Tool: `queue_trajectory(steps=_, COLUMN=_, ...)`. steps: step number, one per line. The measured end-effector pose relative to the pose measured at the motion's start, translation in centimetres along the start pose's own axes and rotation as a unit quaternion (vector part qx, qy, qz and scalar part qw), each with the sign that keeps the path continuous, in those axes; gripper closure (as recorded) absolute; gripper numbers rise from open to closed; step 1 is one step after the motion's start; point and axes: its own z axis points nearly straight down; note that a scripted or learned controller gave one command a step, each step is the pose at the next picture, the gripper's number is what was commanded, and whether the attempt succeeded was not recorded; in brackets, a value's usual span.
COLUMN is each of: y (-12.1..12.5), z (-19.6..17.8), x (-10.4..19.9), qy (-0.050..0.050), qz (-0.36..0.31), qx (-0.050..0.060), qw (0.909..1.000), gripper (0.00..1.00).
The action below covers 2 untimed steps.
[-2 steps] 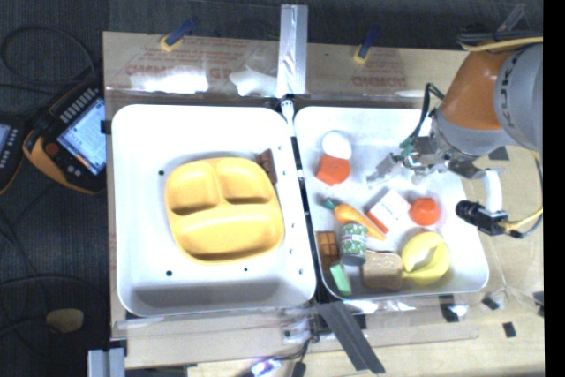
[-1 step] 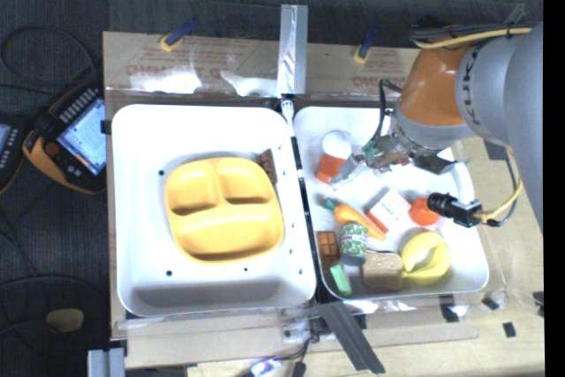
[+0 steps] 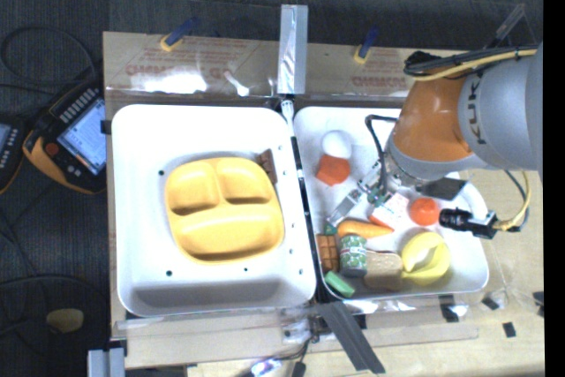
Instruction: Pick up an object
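My gripper point(image 3: 369, 190) hangs low in the middle of the right bin point(image 3: 309, 146), below the arm's orange band point(image 3: 430, 124). Right under and around it lie a white and red packet point(image 3: 389, 210), an orange carrot point(image 3: 363, 228) and an orange cup point(image 3: 332, 170). A white egg-shaped ball point(image 3: 336, 142) sits behind the cup. At the bin's front are a yellow banana point(image 3: 425, 256), a green can point(image 3: 354, 256), a brown waffle block point(image 3: 327, 252) and a tan piece point(image 3: 385, 270). A small orange-red ball point(image 3: 425, 210) lies right of the packet.
The left bin point(image 3: 132, 190) holds a yellow divided tray point(image 3: 224, 206) with a small brown item point(image 3: 266, 162) at its far right corner. A teach pendant point(image 3: 71, 137) lies on the floor to the left. A black cable point(image 3: 477, 223) runs along the right bin's right side.
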Motion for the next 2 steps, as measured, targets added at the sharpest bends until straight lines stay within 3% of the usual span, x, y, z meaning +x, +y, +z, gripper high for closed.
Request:
queue_trajectory(steps=1, y=0.3, z=-1.0, x=0.0, qy=0.0, qz=0.0, qx=-0.003, qw=1.0, gripper=1.0)
queue_trajectory(steps=2, y=10.9, z=-9.2, x=0.0, qy=0.005, qz=0.147, qx=0.006, qw=0.9891, gripper=1.0)
